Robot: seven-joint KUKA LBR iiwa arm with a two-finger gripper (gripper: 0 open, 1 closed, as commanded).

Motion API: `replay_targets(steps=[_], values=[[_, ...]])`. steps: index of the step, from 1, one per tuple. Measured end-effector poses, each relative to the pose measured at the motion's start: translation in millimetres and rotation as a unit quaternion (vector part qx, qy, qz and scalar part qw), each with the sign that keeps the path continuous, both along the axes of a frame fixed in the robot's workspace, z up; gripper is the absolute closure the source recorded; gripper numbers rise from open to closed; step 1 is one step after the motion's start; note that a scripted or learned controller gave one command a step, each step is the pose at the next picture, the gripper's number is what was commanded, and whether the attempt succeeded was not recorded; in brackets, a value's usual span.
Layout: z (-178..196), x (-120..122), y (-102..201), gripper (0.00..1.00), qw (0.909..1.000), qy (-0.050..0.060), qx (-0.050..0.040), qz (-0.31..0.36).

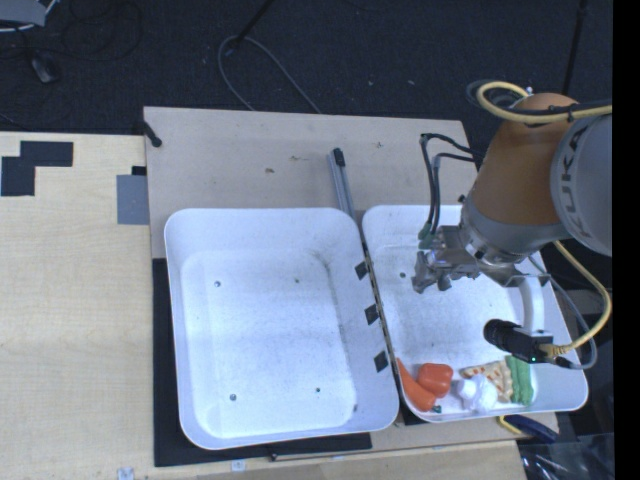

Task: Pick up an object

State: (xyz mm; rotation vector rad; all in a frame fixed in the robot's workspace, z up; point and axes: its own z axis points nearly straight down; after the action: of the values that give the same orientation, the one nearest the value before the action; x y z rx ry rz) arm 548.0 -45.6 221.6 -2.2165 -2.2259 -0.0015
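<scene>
My gripper (433,274) hangs over the upper middle of the right bin (400,230), below the grey wrist and the orange band of the arm (520,173). Several small objects lie along the bin's near edge: an orange-red piece (430,379) at the lower left, then a white lump (470,392), a tan patterned piece (491,374) and a green item (521,380) to its right. The gripper is well apart from them, toward the far side of the bin. Nothing shows beneath it.
The left bin (265,323) lies beside the right one, joined by black clips (371,313) along the shared rim. A grey bar (342,180) rests on the bench behind the bins. A black connector with a yellow cable (520,340) hangs off the arm over the bin's right side.
</scene>
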Motion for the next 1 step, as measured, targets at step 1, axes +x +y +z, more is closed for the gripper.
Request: replay_targets(steps=[1], values=[[-5.7, 9.8, 52.7, 1.0, 1.0, 0.001, 0.0, 0.0]])
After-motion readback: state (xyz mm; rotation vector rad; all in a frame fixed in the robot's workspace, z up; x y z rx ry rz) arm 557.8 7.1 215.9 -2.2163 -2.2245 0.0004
